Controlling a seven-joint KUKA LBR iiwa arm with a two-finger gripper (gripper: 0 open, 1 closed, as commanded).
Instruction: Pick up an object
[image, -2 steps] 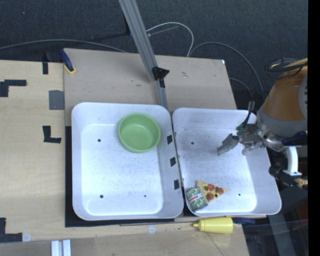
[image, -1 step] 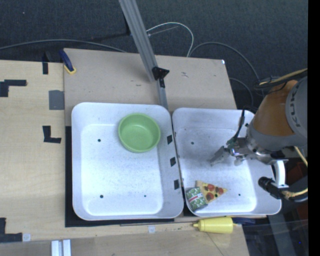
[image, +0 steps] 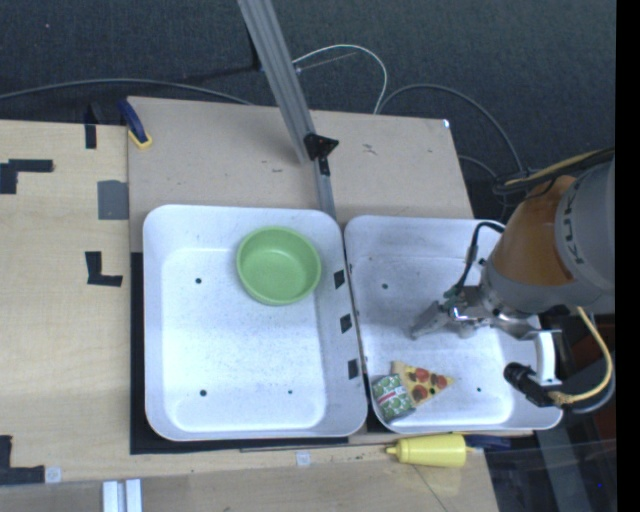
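The arm (image: 560, 240) enters from the right and reaches down over the right bin (image: 400, 250). Its gripper (image: 425, 325) sits low over the bare middle of that bin's floor, pointing left and toward the near side. The two fingers stand a little apart, narrowly spread, with nothing between them. Whether the tips touch the bin floor cannot be told.

A pizza slice (image: 425, 380), yellow with red spots, lies on the bin floor near the gripper, on its near side, apart from the fingers. A small green packet (image: 392, 396) touches the left end of the slice, in the bin's near left corner, farther from the gripper than the slice.

A yellow bottle (image: 432, 451) lies on its side outside the bin, just past its near rim, beyond the slice from the gripper.

A green bowl (image: 278, 265) stands upright in the left bin (image: 200, 400), well to the gripper's left, across the divide between the bins, toward that bin's far right part.

A grey pole (image: 285, 85) slants over the bench (image: 60, 250) beyond both bins.
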